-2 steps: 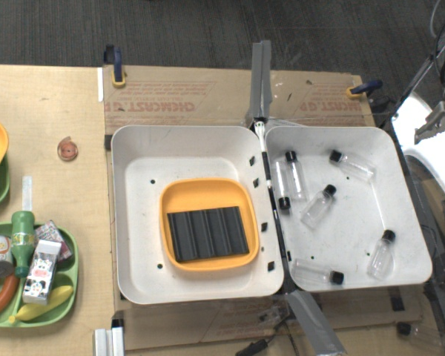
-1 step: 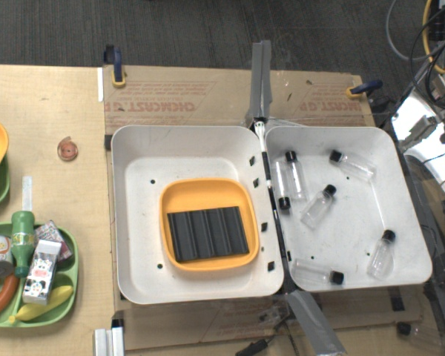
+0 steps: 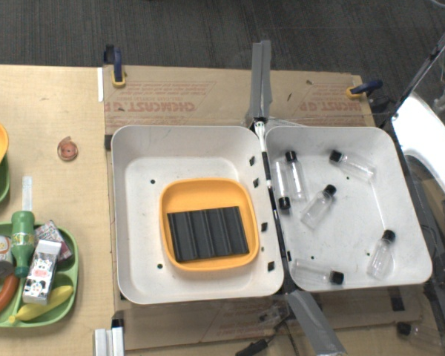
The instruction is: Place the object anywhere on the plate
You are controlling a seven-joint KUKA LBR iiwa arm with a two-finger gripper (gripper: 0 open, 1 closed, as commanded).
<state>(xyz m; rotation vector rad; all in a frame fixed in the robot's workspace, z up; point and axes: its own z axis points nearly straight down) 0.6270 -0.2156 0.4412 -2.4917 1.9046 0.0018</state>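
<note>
A: Since the task is to put the object on the plate, where does each one sit?

B: The orange plate [image 3: 208,189] lies flat in the middle of the left bin [image 3: 133,199]. My guess is it's centred so a drop from above can land anywhere on it. A dark ribbed slab [image 3: 208,233] already lies on it and covers most of the base, leaving just the rim bare.

A: So is the slab the object?

B: Could be. If so, the task looks done. Otherwise it's one of the small clear bottles [image 3: 317,206] with black caps in the right bin [image 3: 400,199]. I count about six, all lying on their sides.

A: Why are they scattered like that?

B: It looks like loose stock for picking, with no order to it. Two lie side by side near the wall between the bins, caps pointing opposite ways. One is up by the far edge, one in the middle, one near the right wall and one near the front edge. None of them touches the plate.

A: What's the claw doing?

B: Can't tell whether it's released, clenched or grasping anything, since this frame gives nothing to judge by.

A: Any risk?

B: I'd say the bottles are round and slick, so they'd roll. The ribbed slab could steady one that lands on it.
</note>
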